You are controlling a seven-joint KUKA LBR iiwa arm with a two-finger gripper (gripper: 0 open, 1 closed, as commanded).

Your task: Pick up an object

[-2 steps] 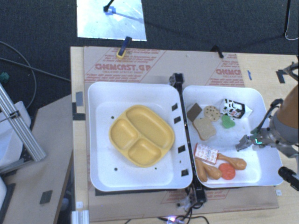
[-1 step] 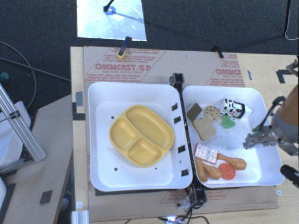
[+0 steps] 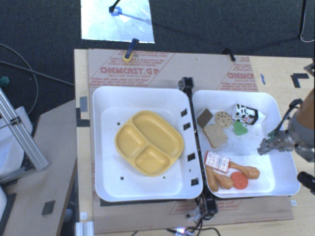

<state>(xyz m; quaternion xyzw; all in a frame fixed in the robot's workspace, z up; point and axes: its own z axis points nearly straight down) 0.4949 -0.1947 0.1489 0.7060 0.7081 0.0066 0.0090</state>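
The right bin (image 3: pixel 275 178) holds several toy foods: a brown square (image 3: pixel 204 117), a cookie (image 3: pixel 223 118), a bread slice (image 3: pixel 215 135), a black-and-white carton (image 3: pixel 246 114), a green piece (image 3: pixel 240 128), a red-and-white packet (image 3: pixel 217 162), a drumstick (image 3: pixel 243 169), a hot dog (image 3: pixel 220 179) and a red disc (image 3: pixel 239 180). My gripper (image 3: pixel 269 147) hangs over the bin's bare right part, to the right of the food. Nothing sits between its fingers.
The left bin (image 3: pixel 106 132) carries a yellow divided plate (image 3: pixel 149 142). A black clip divider (image 3: pixel 189 127) joins the two bins. A yellow-and-blue tool (image 3: pixel 130 50) lies on the cardboard behind them. A metal frame (image 3: pixel 19 132) stands at the left.
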